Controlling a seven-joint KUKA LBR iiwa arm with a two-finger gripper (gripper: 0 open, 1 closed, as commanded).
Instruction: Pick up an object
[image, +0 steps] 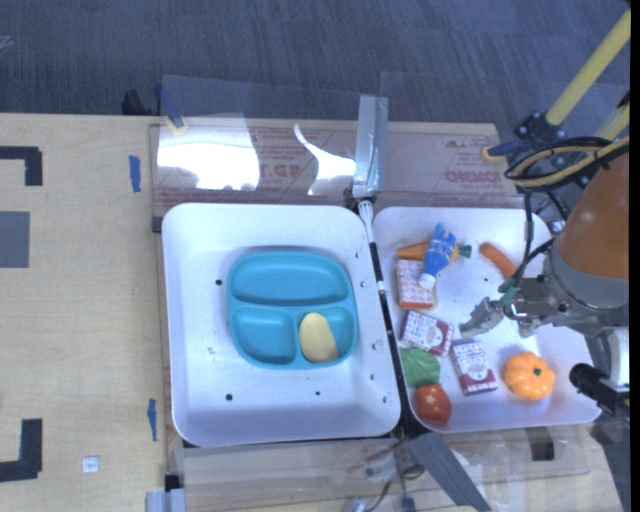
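arm (590, 250) low, gripper (480, 318) seemingly over cartons (440, 345)

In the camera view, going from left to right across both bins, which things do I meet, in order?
blue tray → yellow potato → tomato → gripper → orange pumpkin

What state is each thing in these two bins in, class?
blue tray: flat in the left bin, holding the potato.
potato: in the tray's lower right compartment.
blue bottle: lying down.
pumpkin: upright, untouched.
tomato: resting beside the divider.
gripper: low over the right bin.
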